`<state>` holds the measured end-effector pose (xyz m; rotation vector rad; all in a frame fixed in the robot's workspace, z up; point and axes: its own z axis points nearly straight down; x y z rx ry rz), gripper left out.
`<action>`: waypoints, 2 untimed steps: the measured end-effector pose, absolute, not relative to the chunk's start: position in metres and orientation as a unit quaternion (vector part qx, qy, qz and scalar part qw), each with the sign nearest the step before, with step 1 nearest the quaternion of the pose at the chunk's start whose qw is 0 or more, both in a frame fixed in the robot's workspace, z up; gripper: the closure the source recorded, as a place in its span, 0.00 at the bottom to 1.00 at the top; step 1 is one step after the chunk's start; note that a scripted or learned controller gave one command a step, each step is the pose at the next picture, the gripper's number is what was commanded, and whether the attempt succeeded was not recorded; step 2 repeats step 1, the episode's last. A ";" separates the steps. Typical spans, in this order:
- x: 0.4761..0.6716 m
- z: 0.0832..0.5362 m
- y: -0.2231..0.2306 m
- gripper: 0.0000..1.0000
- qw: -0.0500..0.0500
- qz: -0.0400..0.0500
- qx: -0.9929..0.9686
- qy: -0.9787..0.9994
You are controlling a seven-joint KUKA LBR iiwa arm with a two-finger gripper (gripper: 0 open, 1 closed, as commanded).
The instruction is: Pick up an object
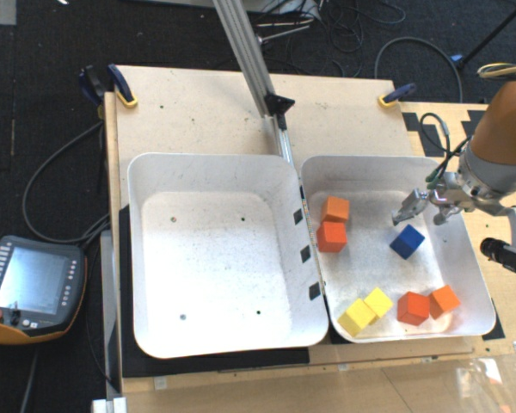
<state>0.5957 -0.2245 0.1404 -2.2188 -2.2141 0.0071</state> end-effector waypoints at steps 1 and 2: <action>0.598 0.145 -0.224 0.00 0.000 0.000 -0.707 -0.707; 0.598 0.145 -0.224 0.00 0.000 0.000 -0.707 -0.707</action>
